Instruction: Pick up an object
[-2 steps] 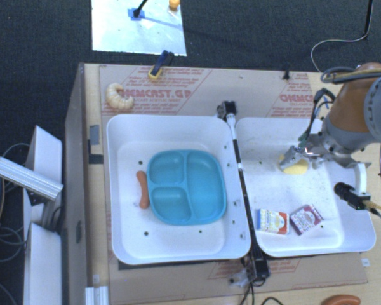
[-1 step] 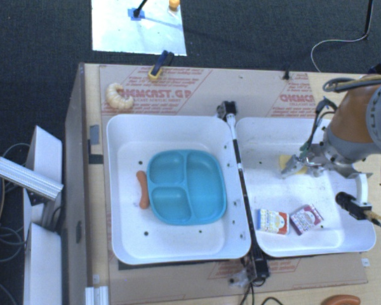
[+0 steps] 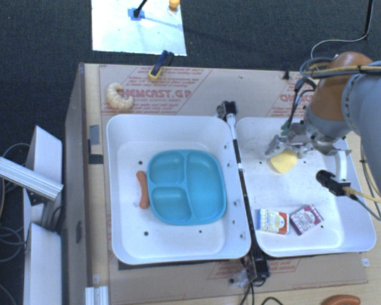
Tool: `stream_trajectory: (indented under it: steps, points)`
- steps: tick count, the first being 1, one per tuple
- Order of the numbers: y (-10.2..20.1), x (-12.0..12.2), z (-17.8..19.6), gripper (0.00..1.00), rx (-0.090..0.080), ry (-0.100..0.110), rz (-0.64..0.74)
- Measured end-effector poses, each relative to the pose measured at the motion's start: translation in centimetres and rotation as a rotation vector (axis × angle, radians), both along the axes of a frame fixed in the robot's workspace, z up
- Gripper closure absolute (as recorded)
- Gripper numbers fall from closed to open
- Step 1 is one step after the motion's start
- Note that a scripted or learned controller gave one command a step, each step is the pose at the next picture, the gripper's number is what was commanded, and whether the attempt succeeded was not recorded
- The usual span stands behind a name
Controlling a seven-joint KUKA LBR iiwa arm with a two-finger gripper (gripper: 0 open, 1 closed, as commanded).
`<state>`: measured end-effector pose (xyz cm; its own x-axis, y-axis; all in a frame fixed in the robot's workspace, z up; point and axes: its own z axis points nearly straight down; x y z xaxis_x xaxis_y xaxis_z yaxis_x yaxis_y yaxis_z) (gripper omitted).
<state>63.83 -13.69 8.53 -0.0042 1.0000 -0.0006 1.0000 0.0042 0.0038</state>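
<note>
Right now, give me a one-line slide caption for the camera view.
Hand low beside a yellow piece in the right bin; blue tray and sausage in the left bin.

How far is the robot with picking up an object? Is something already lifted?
Done: the arm has reached into the right bin. In hand: the gripper is at the yellow piece, which lies on the bin floor. Left: a secure grasp and the lift. The two small packets lie untouched.
</note>
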Motion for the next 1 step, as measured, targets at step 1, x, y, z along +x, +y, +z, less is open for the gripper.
stream_trajectory:
  steps: [1]
  points:
    - [-0.05,0.09,1.11,1.0,-0.001,-0.003,0.003]
